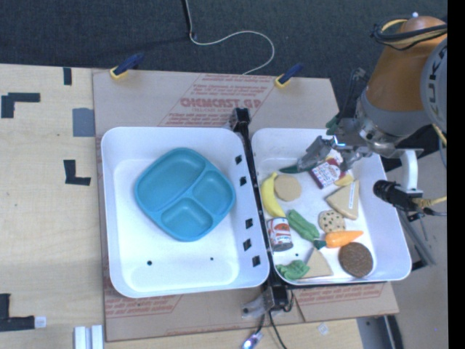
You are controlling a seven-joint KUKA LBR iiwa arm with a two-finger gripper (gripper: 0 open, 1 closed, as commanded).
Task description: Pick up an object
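Note:
My gripper hangs over the back of the right bin, its fingers spread open. Just below it lies a small red and white packet, not clearly between the fingers. Toy food fills the rest of that bin: a banana, a tan round biscuit, a cheese wedge, a chip cookie, a carrot, a brown round cookie, a small can and a green pod.
A blue divided plate lies in the left bin. A black divider runs between the bins. A sandwich slice and a green leaf sit at the right bin's front edge.

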